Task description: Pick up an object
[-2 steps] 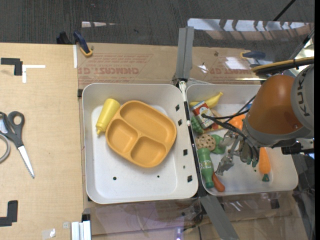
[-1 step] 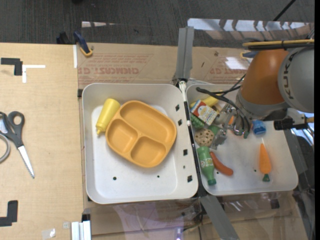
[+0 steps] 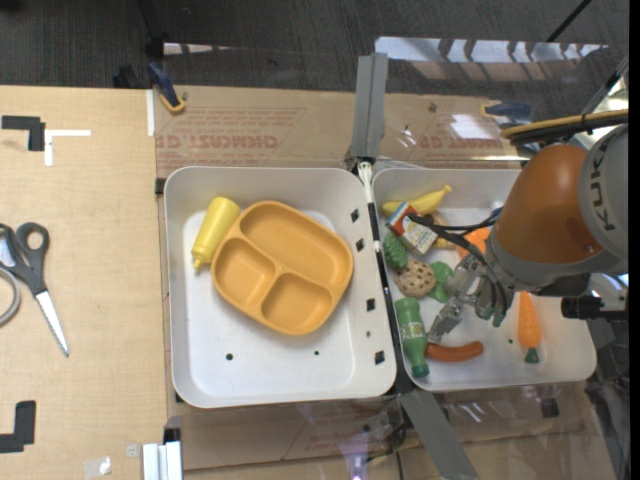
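My gripper (image 3: 470,313) hangs low over the middle of the right bin (image 3: 570,363), its fingers open with nothing between them. Just below its left fingertip lies a red sausage (image 3: 455,350). A green bottle (image 3: 410,336) lies along the bin's left wall, and a speckled cookie (image 3: 415,278) rests left of the gripper. An orange carrot (image 3: 528,325) lies to the right of it. At the back of the bin are a yellow banana (image 3: 430,200) and a small red-and-white packet (image 3: 415,232). The arm's orange band (image 3: 545,213) hides part of the bin.
The left bin (image 3: 200,368) holds a yellow divided plate (image 3: 282,266) and a yellow squeeze bottle (image 3: 214,228) beside it. Scissors (image 3: 38,280) lie on the wooden bench far left. A metal divider bar (image 3: 368,108) stands between the bins at the back.
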You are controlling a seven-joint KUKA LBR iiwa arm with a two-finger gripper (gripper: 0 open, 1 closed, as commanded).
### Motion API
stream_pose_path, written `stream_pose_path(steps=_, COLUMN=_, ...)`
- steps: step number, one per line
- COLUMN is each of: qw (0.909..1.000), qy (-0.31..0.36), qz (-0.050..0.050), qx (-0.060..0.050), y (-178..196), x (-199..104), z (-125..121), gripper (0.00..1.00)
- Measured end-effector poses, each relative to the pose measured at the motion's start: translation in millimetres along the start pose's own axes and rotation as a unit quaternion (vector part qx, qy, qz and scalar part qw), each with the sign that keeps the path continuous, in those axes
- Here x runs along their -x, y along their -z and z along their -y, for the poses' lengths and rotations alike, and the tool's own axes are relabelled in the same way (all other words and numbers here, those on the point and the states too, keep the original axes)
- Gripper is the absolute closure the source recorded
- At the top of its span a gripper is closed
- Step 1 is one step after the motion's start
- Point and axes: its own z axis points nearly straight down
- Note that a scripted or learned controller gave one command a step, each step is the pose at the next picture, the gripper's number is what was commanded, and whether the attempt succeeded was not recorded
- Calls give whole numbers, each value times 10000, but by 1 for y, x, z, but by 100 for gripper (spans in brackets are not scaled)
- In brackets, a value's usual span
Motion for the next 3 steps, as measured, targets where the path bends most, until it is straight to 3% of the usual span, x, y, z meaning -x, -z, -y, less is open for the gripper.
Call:
stream_pose_path(steps=1, qw=9995, qy=-311, qz=39, qx=-3, y=2, x=55, z=-36, gripper=0)
stream_pose_path(steps=2, qw=9996, qy=275, qz=-10, qx=3, y=-1, x=-19, z=25, gripper=0)
stream_pose_path(steps=3, qw=9999, qy=145, qz=-12, qx=3, y=-1, x=-34, z=18, gripper=0)
